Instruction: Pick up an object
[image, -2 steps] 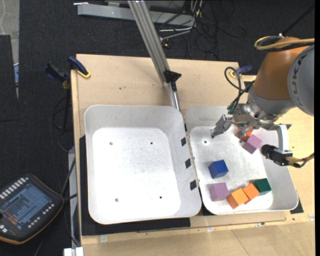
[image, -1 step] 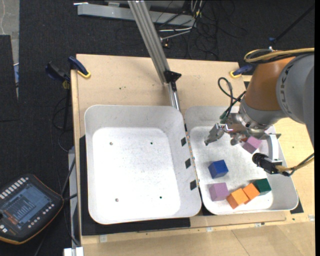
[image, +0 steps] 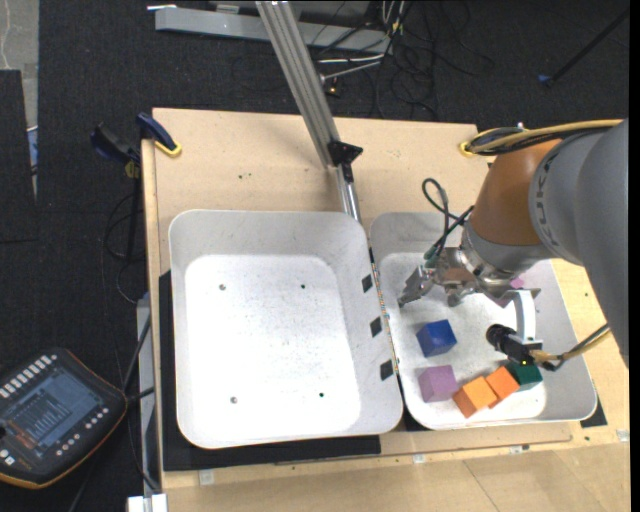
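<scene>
Several small blocks lie in the right bin: a blue cube, a purple cube, an orange block and a green block. My gripper hangs over the upper middle of this bin, just above and slightly left of the blue cube. Its two fingers are spread open, and nothing sits between them. The orange and green blocks touch each other near the bin's front wall. A sliver of something pink peeks out behind the wrist.
The left bin lies beside the right one, with a shared raised rim between them. A metal pole slants in from the top. A teach pendant rests off the bench at the lower left.
</scene>
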